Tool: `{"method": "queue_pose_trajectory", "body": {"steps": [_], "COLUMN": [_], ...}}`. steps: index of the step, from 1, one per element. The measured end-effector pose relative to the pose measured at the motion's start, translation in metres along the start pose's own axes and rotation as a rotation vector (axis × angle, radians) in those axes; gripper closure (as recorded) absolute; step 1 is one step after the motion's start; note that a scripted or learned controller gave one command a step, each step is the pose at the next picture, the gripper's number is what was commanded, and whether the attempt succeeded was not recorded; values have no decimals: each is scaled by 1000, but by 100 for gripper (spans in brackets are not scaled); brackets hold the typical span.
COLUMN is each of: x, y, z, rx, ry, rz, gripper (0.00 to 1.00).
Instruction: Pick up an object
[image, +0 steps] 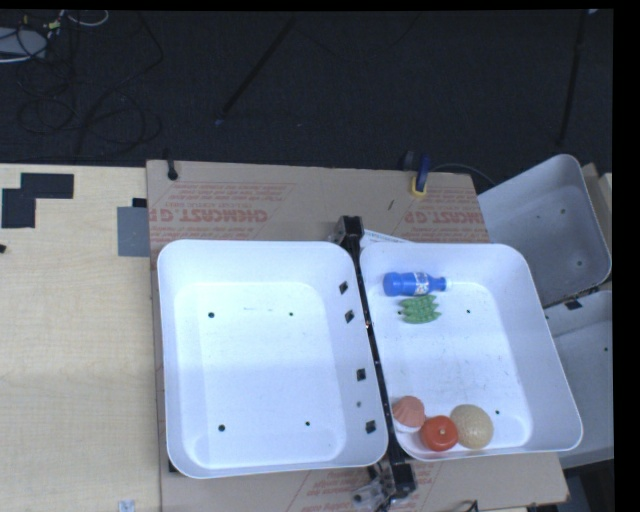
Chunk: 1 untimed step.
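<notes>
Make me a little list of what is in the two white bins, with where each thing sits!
left bin: bare white floor with a few small dark dots
right bin: holds five things
blue bottle: lying on its side, near the far edge
green toy: just in front of the bottle, apart from it
red ball: near corner, between two other things
pink ball: left of the red ball, touching it
tan ball: right of the red ball, touching it
</notes>
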<state>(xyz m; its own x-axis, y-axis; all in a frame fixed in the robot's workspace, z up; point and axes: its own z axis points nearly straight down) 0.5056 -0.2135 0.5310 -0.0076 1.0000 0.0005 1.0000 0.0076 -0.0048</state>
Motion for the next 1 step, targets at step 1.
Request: {"method": "queue_pose_trajectory", "body": {"steps": [1], "x": [0], "y": [0], "z": [0], "rx": [1], "ry": [0], "rz": [0], "gripper": [0]}}
